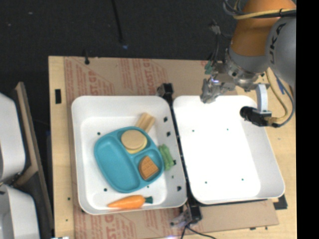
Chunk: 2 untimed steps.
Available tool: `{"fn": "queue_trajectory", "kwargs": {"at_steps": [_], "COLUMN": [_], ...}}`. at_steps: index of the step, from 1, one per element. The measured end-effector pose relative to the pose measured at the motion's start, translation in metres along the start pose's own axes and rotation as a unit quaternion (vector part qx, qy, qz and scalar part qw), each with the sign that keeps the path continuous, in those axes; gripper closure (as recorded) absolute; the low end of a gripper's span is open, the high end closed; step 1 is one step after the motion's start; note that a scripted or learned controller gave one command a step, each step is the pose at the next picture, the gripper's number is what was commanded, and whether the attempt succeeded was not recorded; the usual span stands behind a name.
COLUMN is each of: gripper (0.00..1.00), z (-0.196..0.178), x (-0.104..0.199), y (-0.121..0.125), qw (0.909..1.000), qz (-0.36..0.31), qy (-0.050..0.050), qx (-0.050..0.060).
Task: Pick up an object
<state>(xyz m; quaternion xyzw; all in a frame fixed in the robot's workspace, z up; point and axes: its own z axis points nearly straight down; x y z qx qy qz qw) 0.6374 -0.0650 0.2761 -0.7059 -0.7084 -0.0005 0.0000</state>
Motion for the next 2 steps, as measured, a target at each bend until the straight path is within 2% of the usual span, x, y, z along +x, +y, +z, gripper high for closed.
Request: {"fn": "queue_trajectory", "kwargs": {"at_steps": [2], "gripper": [1.00], "z": [0.006], "x": [0.113], "y": [-0.005], "qw": [1.0000], "qz": [0.000], "qy": [0.000], "qx": [0.000]}}
